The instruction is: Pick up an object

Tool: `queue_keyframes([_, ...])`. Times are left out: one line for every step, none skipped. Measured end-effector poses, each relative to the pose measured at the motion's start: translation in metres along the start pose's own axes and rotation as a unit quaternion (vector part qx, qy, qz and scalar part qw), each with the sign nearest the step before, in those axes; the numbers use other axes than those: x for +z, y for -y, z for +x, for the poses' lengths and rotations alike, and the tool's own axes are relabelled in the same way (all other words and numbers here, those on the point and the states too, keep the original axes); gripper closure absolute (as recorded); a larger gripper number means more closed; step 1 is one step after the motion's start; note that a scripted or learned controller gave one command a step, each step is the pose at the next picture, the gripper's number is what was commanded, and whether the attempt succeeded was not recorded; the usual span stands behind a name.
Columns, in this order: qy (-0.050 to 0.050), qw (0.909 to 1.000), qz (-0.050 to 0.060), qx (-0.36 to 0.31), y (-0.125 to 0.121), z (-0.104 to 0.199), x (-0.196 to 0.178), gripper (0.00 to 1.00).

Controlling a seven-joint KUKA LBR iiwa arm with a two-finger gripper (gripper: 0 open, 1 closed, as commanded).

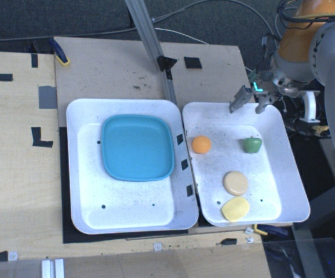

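Note:
My gripper [250, 102] hangs over the far edge of the right bin [289, 178], with its two fingers spread apart and nothing between them. In that bin lie a small orange ball [201, 145] at the left, a green object [252, 145] just below the gripper, a tan round piece [235, 183] and a yellow lump [235, 209] toward the front. The green object is the nearest to the fingers and is apart from them.
The left bin [86, 207] holds a square blue plate [137, 147]. A slanted metal post [150, 36] rises behind the bins. Cables run along the back and beside the arm at the right.

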State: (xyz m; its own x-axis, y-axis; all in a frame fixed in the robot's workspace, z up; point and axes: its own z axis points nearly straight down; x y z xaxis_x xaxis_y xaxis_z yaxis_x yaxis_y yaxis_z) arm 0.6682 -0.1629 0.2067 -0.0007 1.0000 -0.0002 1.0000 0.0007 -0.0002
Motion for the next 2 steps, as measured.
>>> queue_keyframes([0.000, 1.0000, 0.000, 0.000, 0.000, 0.000, 0.000, 0.00])
queue_keyframes([0.000, 1.0000, 0.002, 0.000, -0.003, -0.001, 0.043, 0.00])
